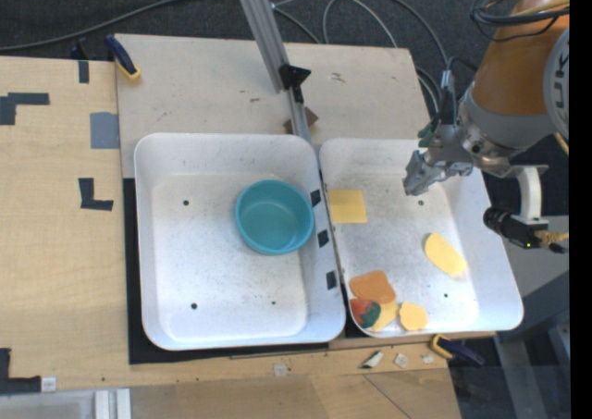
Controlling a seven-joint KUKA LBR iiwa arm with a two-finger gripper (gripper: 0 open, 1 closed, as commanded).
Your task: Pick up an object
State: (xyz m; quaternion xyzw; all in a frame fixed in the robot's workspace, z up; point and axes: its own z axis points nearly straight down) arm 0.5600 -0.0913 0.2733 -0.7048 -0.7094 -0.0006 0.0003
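My gripper (418, 178) hangs over the back part of the right bin (481, 301), below the orange wrist band. Nothing shows between its fingers. A flat yellow square (348, 206) lies at the bin's left side, to the left of the gripper. A yellow oval piece (445, 253) rests in front of the gripper toward the right. At the front of the bin sit an orange piece (373, 286), a red and green piece (366, 313) and a small yellow round piece (413, 316). A teal bowl (273, 216) stands upright in the left bin (166, 251).
A slanted metal pole (264, 29) rises behind the bins, with a black clamp at its foot. Cables trail across the dark floor at the back. A blue and yellow clamp (122, 56) grips the board's back left corner.
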